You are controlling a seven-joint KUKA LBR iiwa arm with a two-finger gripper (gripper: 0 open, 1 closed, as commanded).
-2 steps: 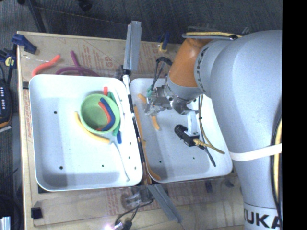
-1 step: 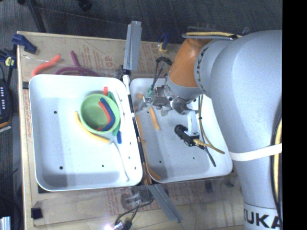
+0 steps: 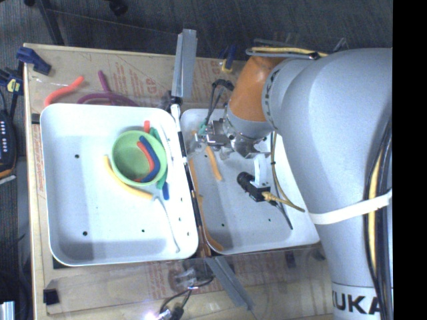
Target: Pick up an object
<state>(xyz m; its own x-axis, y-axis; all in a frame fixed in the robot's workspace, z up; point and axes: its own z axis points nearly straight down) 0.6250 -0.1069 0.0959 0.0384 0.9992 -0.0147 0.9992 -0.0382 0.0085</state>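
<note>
My gripper (image 3: 208, 139) is low in the right bin (image 3: 230, 235), near its far left corner, under the grey wrist with the orange band. A thin orange stick (image 3: 214, 165) lies slanted just in front of the gripper, its upper end close to the gripper's tip; whether it is touched I cannot tell. In the left bin (image 3: 87, 239) a green bowl (image 3: 130, 155) holds a blue curved piece (image 3: 154, 159) and a red piece (image 3: 143, 145). A yellow strip (image 3: 127, 184) curves under the bowl's near rim.
A thin dark rod (image 3: 285, 213) lies slanted in the right bin near the arm. The arm's large grey body covers the right bin's right half. Red and purple tools (image 3: 100, 89) lie on the bench behind the left bin. A grey bar (image 3: 184, 62) stands between the bins at the back.
</note>
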